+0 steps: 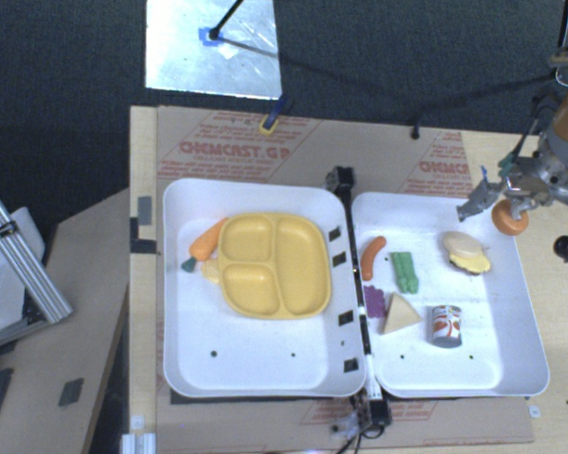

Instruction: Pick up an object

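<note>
grey tool [480, 202] above rt bin's [512, 369] far edge, near sandwich [465, 252].

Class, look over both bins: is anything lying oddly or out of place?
Yes. In the left bin, a carrot lies partly tucked under the edge of the yellow plate, not in a compartment. The right bin's items lie loosely scattered, none spilled.

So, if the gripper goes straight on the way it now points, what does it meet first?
The gripper points left and down, over the right bin's upper part. It would probably first meet bare bin floor there, above the green piece, though depth is unclear.
</note>
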